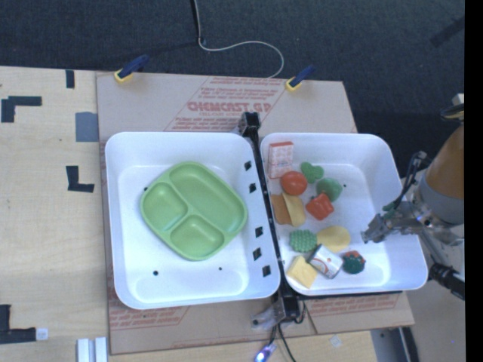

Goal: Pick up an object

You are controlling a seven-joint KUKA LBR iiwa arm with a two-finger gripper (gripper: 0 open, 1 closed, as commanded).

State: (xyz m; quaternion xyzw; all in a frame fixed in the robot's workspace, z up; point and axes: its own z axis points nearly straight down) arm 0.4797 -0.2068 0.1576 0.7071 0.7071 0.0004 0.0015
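The right bin holds several toy foods: a pink-and-white carton, a red tomato, a red pepper, a yellow lemon, a small can, a yellow cheese wedge and a red-and-green strawberry. My gripper reaches in from the right over that bin's right side. It hangs right of the lemon and above the strawberry, apart from both. The arm's wrist sits at the frame edge.
The left bin bears a green divided plate. A black divider runs between the bins. Both bins rest on cardboard held by clamps, and a white cable loops behind.
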